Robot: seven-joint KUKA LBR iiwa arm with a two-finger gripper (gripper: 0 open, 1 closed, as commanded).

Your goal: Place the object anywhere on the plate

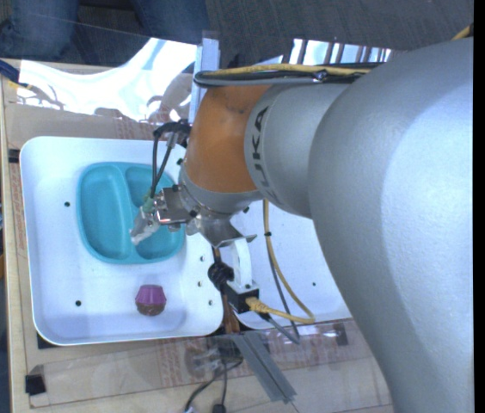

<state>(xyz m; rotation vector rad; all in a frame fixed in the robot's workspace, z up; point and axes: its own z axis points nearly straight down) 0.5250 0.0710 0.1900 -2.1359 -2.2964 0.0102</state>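
So far the task looks undone. The object, a small purple lump, sits on the floor of the left bin, at about 6 o'clock from the plate and just clear of its rim. It is not touching the plate.

The plate is teal, with a ridge dividing it into compartments, and lies in the middle of the left bin. The tool hangs over the plate's 4 o'clock corner. Its fingertips are too blurred and foreshortened to read, so I cannot tell how far apart they stand. Nothing purple shows at the tip, so I judge it carries nothing.

Left to do, by my reading: reach the object, grasp it, lift it, set it on the plate.

Count: one object, one plate, two bins on the worktop, one arm, one tool.
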